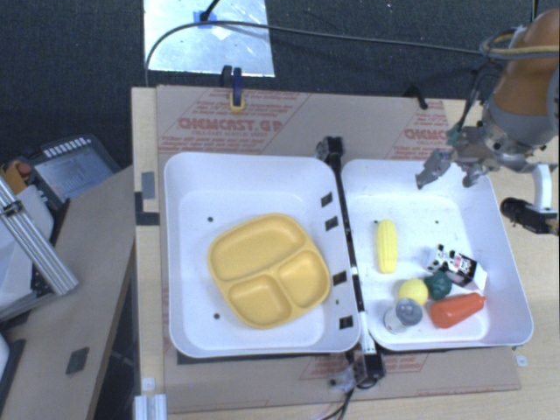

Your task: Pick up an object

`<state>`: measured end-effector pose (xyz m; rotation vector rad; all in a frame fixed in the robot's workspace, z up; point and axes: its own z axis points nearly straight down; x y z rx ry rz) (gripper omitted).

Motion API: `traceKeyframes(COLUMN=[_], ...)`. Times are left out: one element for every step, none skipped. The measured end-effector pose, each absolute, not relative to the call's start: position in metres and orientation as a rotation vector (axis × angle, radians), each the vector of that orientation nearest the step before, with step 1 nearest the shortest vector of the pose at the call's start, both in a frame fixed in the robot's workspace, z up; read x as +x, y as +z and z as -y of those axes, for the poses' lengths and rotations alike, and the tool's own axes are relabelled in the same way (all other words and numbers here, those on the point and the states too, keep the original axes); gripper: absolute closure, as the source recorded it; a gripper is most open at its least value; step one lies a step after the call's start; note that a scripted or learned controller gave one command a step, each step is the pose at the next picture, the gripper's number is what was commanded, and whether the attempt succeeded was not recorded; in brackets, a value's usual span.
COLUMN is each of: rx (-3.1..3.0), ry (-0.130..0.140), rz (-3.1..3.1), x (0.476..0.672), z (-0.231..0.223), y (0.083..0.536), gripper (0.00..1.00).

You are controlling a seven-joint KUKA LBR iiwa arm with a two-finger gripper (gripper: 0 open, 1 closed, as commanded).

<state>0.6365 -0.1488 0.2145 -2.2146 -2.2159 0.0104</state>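
Tool (448,171) hangs over the far edge of the right bin (490,226), its two fingers spread wide with nothing between them. Well below it in that bin lie a corn cob (386,245), yellow ball (414,291), orange carrot (457,309) and what may be a small jar (408,311). A yellow tray (268,269) sits in the left bin (188,234).

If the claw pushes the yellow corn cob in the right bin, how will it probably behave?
The corn cob looks rounded and long, so it may roll sideways. It lies alone on the bin floor, so nothing would stop it. It seems rigid plastic, probably light.
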Motion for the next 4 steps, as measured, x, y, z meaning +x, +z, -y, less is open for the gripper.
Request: traceKeyframes(rx=[-2.219, -2.22, -2.219, -2.218], ry=[-0.001, 0.002, 0.001, 0.001], rz=[2.226, 2.223, 2.224, 2.224], x=[0.639, 0.64, 0.644, 0.644], z=[0.149, 0.158, 0.158, 0.158], y=[0.223, 0.176, 0.134, 0.082], gripper=[0.0, 0.0, 0.0, 0.0])
